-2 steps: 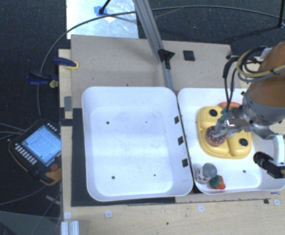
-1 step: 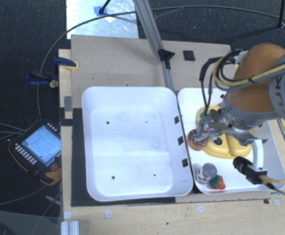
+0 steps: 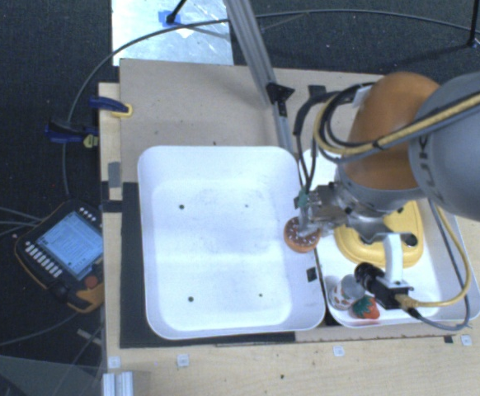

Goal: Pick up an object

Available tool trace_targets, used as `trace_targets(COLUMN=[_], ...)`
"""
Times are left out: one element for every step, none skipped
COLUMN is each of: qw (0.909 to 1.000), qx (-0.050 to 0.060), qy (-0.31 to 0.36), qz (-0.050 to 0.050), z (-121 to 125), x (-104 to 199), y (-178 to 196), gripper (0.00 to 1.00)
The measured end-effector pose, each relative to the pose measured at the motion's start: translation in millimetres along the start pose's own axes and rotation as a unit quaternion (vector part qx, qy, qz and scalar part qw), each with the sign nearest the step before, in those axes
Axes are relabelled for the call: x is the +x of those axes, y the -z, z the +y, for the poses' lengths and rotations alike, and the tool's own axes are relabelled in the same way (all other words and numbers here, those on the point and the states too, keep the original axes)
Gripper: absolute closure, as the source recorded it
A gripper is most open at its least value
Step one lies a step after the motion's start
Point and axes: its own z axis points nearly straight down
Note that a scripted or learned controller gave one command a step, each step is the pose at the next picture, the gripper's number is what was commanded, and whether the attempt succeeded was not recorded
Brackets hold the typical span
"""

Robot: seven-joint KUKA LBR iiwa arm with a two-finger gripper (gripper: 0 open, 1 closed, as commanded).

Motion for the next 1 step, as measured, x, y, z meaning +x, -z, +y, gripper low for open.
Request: trace_targets(qw=[1.0000], qx=[0.001], qy=[0.000], qz=[0.000], z=[-9.6], x=[47.2], y=[-9.2], gripper=[1.00])
